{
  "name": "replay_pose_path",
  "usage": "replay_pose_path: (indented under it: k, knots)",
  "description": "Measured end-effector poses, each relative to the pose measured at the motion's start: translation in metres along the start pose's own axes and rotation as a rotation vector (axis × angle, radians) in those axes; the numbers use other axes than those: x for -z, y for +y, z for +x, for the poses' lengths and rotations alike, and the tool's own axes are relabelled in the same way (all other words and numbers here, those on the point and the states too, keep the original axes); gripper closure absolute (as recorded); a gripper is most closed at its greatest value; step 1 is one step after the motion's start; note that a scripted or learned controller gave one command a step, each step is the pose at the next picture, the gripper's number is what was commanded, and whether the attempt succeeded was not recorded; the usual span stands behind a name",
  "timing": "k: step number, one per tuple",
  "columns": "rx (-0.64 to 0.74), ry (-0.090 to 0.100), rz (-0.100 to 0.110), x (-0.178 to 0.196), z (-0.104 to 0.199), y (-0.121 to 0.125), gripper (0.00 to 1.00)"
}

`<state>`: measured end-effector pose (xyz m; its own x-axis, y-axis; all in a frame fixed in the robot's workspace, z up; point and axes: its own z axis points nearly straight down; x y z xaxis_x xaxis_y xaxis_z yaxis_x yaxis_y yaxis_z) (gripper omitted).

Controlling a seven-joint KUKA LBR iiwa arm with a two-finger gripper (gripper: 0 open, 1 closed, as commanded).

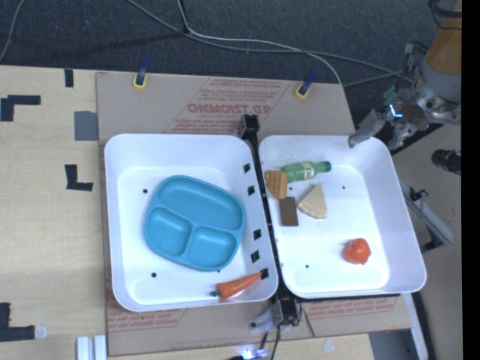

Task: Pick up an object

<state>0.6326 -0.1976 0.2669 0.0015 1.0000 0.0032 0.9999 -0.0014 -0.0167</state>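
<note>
Two white bins sit side by side on a cardboard sheet (225,107) on the worktop (45,201), meeting at a black hinge-like strip down the middle of the frame.

The left bin (124,152) holds a blue tray (195,222) with three compartments, lying flat near the bin's centre. A carrot (238,286) lies along the bin's lower edge, toward its lower right corner, apart from the tray.

The right bin (401,223) holds five things. A green bottle (306,170) lies on its side near the upper left of the bin. Just below its left end sits an orange waffle-like piece (276,184), and below that a brown block (289,211). A pale wedge (313,202) lies just beside the block on its right. A tomato (358,251) rests well apart from these, toward the lower right.

The arm comes in at the upper right of the frame. Its gripper (365,132) hangs over the upper right corner of the right bin, at the rim, well away from every object. Nothing is between its fingers; how far apart they are cannot be told.

Two yellow clamps (140,79) pin the cardboard's top edge, and a cable (187,28) trails across the dark floor above.
</note>
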Motion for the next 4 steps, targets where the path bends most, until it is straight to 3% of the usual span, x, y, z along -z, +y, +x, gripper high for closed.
replay_pose_path:
  k: [1,4]
  knots:
    - [0.004,-0.003,-0.01,0.007,0.001,0.002,0.0]
    - [0.003,-0.001,-0.002,-0.168,0.02,-0.007,0.0]
